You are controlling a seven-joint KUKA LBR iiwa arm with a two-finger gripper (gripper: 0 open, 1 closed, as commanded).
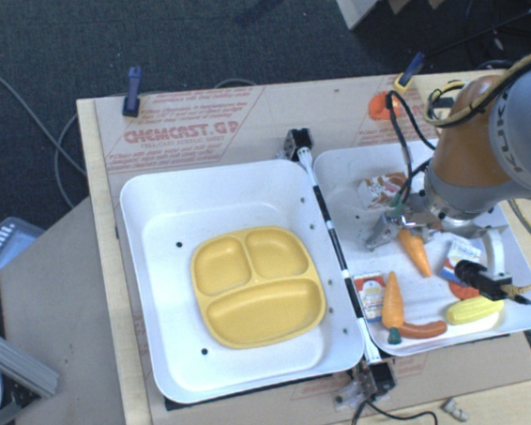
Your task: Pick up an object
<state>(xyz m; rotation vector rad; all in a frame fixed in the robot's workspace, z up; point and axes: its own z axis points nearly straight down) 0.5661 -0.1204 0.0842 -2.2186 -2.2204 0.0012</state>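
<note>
Carrot (pixel 414 252), orange and tapered, lies tilted in the right bin (pixel 342 175) beneath the gripper (pixel 408 225); whether its jaws are apart is unclear.

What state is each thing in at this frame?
Yellow divided plate: flat in the left bin, its compartments bare.
Two carrots: lying loose in the right bin.
Corn cob: lying near the front rim.
Gripper: low over the right bin.
</note>
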